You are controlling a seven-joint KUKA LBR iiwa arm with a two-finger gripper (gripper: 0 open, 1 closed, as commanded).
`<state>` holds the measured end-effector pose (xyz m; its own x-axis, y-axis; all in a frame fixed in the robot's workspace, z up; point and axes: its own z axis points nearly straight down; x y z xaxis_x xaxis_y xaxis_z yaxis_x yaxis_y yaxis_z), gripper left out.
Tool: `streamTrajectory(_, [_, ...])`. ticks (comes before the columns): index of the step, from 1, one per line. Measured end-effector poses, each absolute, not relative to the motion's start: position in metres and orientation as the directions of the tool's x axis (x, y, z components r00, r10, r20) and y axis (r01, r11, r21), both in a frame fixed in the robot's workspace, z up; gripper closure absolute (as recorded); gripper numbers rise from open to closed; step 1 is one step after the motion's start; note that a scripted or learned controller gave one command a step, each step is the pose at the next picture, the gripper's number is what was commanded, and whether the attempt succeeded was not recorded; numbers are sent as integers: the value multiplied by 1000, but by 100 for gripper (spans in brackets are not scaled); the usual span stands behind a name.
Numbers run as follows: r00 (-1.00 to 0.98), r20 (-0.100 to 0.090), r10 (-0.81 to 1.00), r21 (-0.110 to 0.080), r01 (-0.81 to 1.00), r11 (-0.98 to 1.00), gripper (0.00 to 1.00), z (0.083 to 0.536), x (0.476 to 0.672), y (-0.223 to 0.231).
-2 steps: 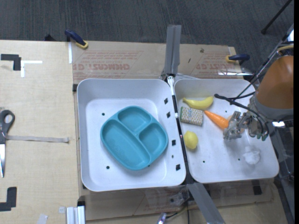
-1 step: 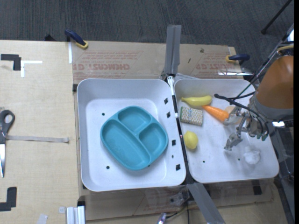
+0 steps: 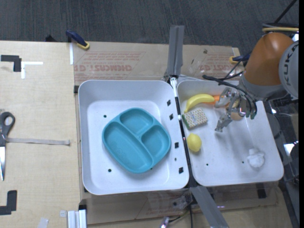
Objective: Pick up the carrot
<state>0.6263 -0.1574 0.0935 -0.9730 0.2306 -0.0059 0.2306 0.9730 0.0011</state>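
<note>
The carrot (image 3: 217,98) shows as a small orange piece at the back of the right bin (image 3: 266,170), just right of the banana (image 3: 199,100). Most of it is hidden under the gripper (image 3: 227,110). The gripper hangs over the back middle of that bin, directly beside and partly above the carrot, with the grey arm and its orange band (image 3: 268,58) behind it to the right.
A tan waffle-like block (image 3: 195,118) and a yellow lemon (image 3: 194,142) lie along the right bin's left wall. A white crumpled item (image 3: 256,158) sits at its front right. The left bin (image 3: 90,175) holds a blue divided plate (image 3: 137,140). Scissors (image 3: 4,127) lie on the bench at far left.
</note>
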Motion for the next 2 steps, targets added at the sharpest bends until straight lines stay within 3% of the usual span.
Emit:
streamTrajectory(1, [-963,11,269,-1,270,963,0,91,650,-122])
streamTrajectory(2, [-965,8,262,-1,262,965,0,96,651,-128])
